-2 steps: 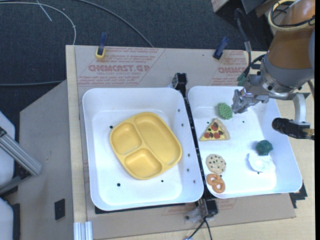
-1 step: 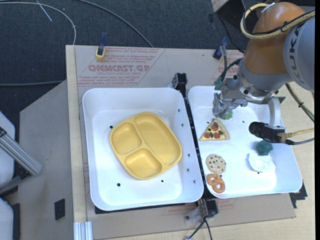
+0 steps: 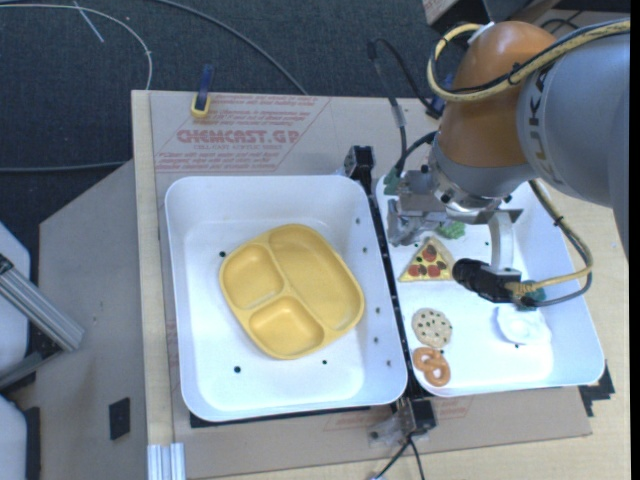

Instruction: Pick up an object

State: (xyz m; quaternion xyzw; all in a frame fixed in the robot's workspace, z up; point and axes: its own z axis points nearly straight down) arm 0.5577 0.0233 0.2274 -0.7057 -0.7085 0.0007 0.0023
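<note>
My gripper point(image 3: 424, 224) hangs low over the far left part of the right bin point(image 3: 572, 368), under the orange wrist band. Just below it lies a toy pizza slice point(image 3: 428, 261), close to the gripper, with nothing seen gripping it. A bit of a green object point(image 3: 451, 232) peeks out beside the gripper. Nearer the front of the same bin lie a chocolate-chip cookie point(image 3: 431, 326) and a pretzel point(image 3: 434, 366). A small white object point(image 3: 520, 325) rests to their right.
The left bin point(image 3: 190, 268) holds a yellow divided plate point(image 3: 290, 290). A thin wall separates the two bins right beside the gripper. Cardboard lies beyond the bins, with a blue and yellow clamp point(image 3: 203, 96) on its far edge.
</note>
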